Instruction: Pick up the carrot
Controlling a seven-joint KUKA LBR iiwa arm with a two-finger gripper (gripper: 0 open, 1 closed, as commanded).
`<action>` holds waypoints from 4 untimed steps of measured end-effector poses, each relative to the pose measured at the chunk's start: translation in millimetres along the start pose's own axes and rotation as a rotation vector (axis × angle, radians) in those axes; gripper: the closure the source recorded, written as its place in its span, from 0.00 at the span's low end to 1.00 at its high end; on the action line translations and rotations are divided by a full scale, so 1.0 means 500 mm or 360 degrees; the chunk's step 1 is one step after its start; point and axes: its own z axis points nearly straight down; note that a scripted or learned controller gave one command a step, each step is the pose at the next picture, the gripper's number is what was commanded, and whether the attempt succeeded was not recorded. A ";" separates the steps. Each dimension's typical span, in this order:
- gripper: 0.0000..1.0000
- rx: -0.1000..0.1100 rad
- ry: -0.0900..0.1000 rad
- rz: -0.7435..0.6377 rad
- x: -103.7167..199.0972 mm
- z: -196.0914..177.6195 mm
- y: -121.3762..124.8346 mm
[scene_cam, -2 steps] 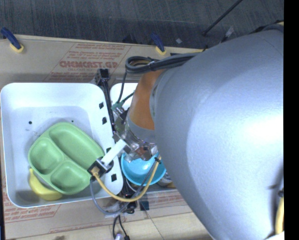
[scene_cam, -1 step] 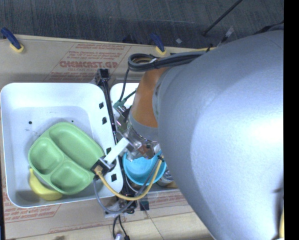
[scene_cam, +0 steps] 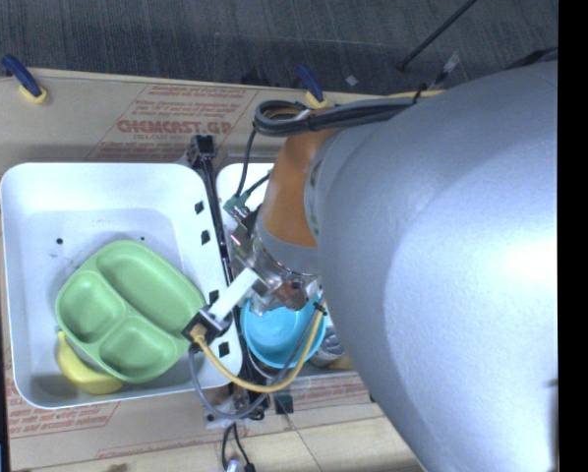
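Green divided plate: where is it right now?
The green divided plate lies in the left bin, toward its near right corner, tilted over a yellow object. The blue bowl sits to its right.

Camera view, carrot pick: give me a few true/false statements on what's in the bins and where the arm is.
1. A green divided plate lies in the left bin. True.
2. The plate lies flat in the middle of the bin. False: it sits toward the near right corner, over a yellow object.
3. A blue bowl sits in the right bin. True.
4. The arm reaches over the left bin. False: it covers most of the right bin.
5. The orange band on the arm is the carrot. False: it is part of the arm above the wrist.
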 end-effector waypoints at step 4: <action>1.00 0.0030 0.0012 -0.0191 0.106 -0.046 -0.113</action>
